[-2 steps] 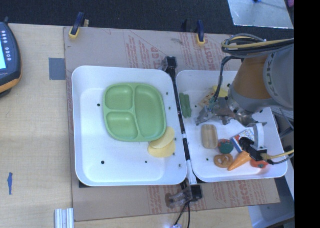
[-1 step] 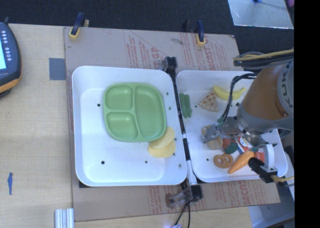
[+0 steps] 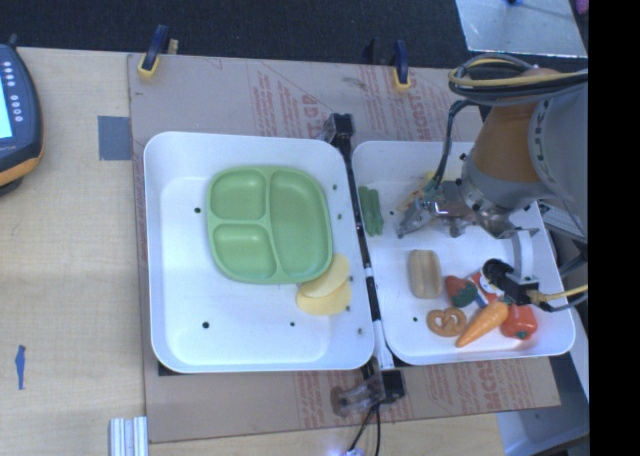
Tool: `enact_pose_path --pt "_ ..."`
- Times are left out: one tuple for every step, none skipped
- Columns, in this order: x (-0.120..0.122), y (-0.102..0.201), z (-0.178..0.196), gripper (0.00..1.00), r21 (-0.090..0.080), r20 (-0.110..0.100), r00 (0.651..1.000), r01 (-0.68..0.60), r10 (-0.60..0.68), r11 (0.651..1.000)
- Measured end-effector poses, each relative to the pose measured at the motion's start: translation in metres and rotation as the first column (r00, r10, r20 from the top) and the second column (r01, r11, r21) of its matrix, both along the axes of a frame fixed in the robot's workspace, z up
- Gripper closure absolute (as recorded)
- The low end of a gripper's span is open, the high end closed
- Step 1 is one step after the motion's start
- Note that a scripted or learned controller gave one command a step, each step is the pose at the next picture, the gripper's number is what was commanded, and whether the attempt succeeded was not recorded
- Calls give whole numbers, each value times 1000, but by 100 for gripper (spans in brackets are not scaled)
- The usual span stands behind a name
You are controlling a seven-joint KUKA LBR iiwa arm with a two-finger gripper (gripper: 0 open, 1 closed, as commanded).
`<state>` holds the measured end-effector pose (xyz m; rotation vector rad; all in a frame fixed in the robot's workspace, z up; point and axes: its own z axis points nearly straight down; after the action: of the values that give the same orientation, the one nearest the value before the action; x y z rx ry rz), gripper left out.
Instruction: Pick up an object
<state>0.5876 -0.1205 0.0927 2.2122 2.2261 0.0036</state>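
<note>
Left bin [image 3: 175,244] with green divided plate [image 3: 270,224] and yellow piece [image 3: 326,290], right bin [image 3: 400,344] with toy foods, arm low inside it, end effector [image 3: 428,209] grip indiscernible

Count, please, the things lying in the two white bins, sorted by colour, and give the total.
Green: 2, the plate and the pod
Yellow: 1, the slice
Tan: 2, the bread and the pretzel
Orange: 1, the carrot
Red: 2, the strawberry and the pepper
Total: 8
</note>
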Motion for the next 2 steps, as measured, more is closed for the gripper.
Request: enact_pose_path --pt "-68 0 -2 0 2 -14 1000 3 -3 1000" --pt "-64 0 9 100 1 -10 1000 0 0 1000"
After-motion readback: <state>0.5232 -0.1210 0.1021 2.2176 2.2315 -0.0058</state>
